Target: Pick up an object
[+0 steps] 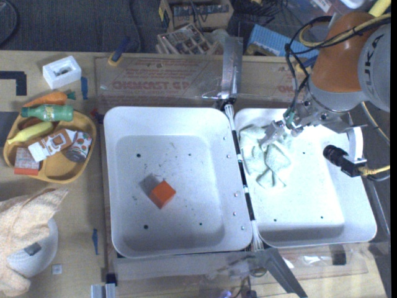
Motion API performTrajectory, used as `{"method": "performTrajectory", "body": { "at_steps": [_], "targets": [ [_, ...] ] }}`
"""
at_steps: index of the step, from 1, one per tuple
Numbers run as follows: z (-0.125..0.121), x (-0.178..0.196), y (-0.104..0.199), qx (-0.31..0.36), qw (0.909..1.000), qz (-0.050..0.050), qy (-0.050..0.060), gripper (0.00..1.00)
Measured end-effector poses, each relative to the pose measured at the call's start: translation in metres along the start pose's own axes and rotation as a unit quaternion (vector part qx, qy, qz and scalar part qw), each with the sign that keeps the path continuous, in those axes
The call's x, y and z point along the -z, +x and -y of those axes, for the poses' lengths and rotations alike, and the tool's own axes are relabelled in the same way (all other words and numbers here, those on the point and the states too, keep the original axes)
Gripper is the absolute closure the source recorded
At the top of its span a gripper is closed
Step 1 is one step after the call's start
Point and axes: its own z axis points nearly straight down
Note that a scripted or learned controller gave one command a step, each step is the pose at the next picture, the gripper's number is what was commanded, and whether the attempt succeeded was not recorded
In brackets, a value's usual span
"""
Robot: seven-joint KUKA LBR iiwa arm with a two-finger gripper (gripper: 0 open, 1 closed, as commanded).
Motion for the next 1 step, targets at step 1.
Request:
{"method": "performTrajectory", "body": {
  "at_steps": [1],
  "targets": [
    [0.0139,-0.0886,-0.0224,0.020,0.9998,0.000,0.000,0.00]
  ]
}}
